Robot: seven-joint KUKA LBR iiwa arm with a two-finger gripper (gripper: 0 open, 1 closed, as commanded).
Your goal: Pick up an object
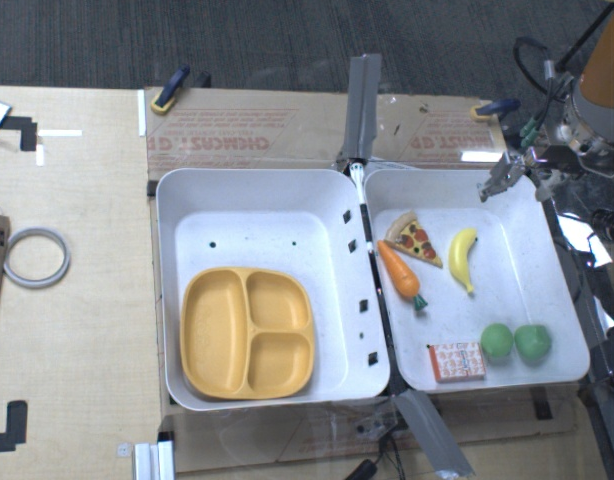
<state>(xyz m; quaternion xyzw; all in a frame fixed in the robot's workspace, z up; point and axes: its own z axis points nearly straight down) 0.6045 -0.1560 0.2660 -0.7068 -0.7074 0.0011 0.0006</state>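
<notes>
**Robot gripper poised above the far corner of a bin of toy food**

Two shallow white bins sit side by side on a bench, seen from above at a slant. Nearest the viewer, in the right bin (562, 298), a small red and white box (455, 361) lies at the front edge, with two green balls (497, 341) (533, 343) just beside it to the right, touching or nearly touching each other. Further back lie an orange carrot (400, 273) near the bin's left wall, a yellow banana (463, 258) in the middle, and a pizza slice (415, 238) just behind the carrot. In the left bin (172, 268), a yellow divided plate (249, 331) with three compartments rests toward the front. On the bench at far left lies a grey tape roll (35, 257). Furthest back, the gripper (499, 182) hangs over the right bin's far right corner, well apart from every object and holding nothing. Whether its fingers are apart or together cannot be told.
</notes>
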